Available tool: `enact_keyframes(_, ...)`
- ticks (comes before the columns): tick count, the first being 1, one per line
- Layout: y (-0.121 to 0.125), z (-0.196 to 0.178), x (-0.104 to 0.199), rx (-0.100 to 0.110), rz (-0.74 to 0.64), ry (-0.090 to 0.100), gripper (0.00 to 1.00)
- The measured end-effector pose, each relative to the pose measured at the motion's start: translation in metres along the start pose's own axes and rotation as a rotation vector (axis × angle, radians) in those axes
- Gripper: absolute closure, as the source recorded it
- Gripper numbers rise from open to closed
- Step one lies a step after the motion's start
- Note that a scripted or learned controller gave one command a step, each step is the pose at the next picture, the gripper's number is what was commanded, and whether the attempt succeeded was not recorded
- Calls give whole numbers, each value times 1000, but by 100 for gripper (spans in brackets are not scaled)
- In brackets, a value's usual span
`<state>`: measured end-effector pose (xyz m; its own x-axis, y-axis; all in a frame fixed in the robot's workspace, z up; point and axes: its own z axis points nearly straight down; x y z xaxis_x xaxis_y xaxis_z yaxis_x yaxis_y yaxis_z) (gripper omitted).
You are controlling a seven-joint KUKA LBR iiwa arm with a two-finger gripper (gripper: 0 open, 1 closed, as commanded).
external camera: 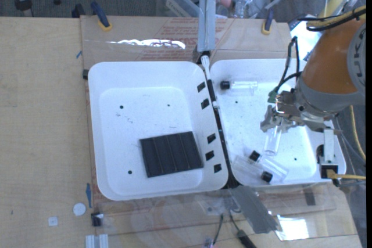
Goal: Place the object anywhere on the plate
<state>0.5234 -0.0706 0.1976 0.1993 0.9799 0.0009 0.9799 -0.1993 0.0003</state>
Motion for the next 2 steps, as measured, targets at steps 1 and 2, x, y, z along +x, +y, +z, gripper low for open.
enact_keyframes(1, 42, 13, 42, -2, -576, -1, 100)
enact_keyframes(2, 80, 13, 116, -4, -847, -1, 100)
